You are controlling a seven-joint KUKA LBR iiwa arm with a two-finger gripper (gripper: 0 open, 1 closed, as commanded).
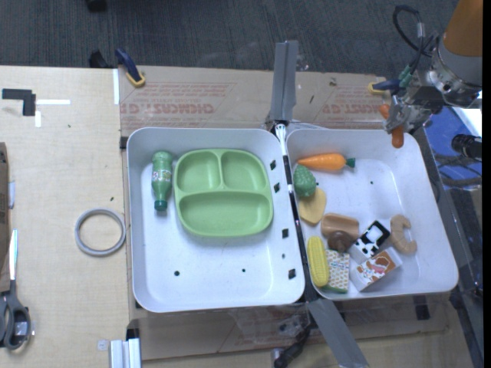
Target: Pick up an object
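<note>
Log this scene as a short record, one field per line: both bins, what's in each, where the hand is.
left bin: green divided plate, green bottle beside the plate
right bin: carrot, green round item, corn cob, small cartons, brown and tan food pieces
hand: above the right bin's far right corner, with a small orange thing at its tip; whether it grips it is unclear
bench: tape ring left of the bins, scissors at the left edge

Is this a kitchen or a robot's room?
Likely a robot test bench, not a kitchen: the food is toys, like the carrot and corn, sorted in white bins, with a robot arm reaching in.
</note>
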